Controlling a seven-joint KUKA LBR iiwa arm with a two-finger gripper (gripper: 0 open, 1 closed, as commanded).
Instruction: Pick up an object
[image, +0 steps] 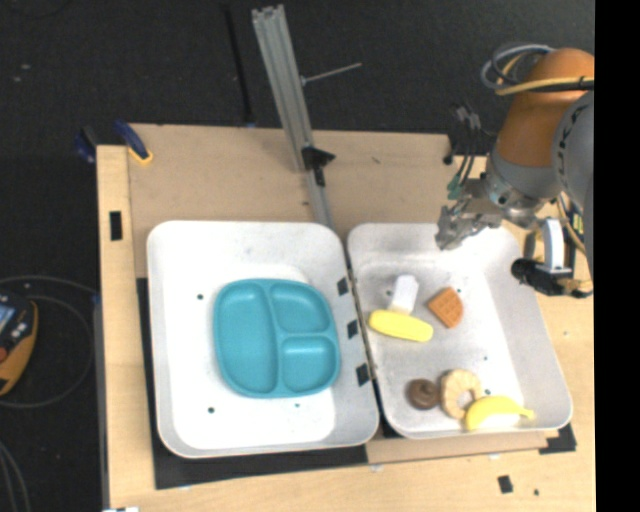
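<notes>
My gripper (452, 233) hangs over the far edge of the right bin (520, 330), pointing down; nothing shows between its tips. Below it in that bin lie a small white block (404, 293), an orange cracker-like piece (446, 307) and a yellow oblong piece (401, 326). Nearer the front edge sit a brown ring (423, 393), a tan round piece (460, 391) and a yellow banana-shaped piece (496, 411). The gripper is apart from all of them, above and behind the orange piece.
The left bin (180, 400) holds a teal divided plate (275, 336). A slanted metal rail (290, 100) rises from behind the bins' shared edge. The grey arm with its orange band (545, 110) comes in from the right. Cables lie at the far left.
</notes>
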